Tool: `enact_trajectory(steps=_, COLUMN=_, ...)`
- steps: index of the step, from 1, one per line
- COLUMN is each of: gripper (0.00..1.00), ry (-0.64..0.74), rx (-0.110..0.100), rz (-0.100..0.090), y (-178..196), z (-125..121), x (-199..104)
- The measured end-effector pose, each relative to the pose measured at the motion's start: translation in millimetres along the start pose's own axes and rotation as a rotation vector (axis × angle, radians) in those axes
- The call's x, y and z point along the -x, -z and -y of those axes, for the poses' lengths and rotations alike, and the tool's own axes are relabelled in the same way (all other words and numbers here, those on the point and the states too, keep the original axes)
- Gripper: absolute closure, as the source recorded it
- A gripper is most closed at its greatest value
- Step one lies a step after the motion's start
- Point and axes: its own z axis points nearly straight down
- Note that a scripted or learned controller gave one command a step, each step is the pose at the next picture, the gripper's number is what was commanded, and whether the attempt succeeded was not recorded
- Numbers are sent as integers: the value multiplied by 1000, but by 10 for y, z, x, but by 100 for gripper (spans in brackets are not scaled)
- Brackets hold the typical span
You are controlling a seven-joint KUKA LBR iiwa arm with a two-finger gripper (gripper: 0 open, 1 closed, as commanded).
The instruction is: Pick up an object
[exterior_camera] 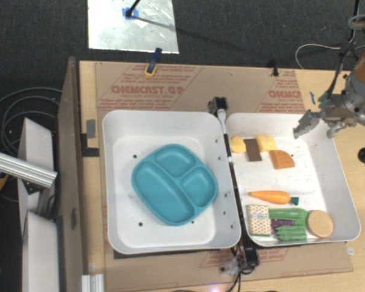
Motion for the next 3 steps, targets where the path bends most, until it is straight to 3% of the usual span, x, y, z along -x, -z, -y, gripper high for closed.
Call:
enact_trajectory(steps=1, gripper=0, ry=6, rx=-15, rz=-6, y=-1506, z=16, x=-669)
enact_trajectory(steps=2, gripper=0, ry=-4, rx=-6, rz=-1, y=-1916, z=119, x=-477)
enact_trajectory(steps=3, gripper=0, ry=2, rx=4, rz=0, y=-1888, z=-406, x=-434)
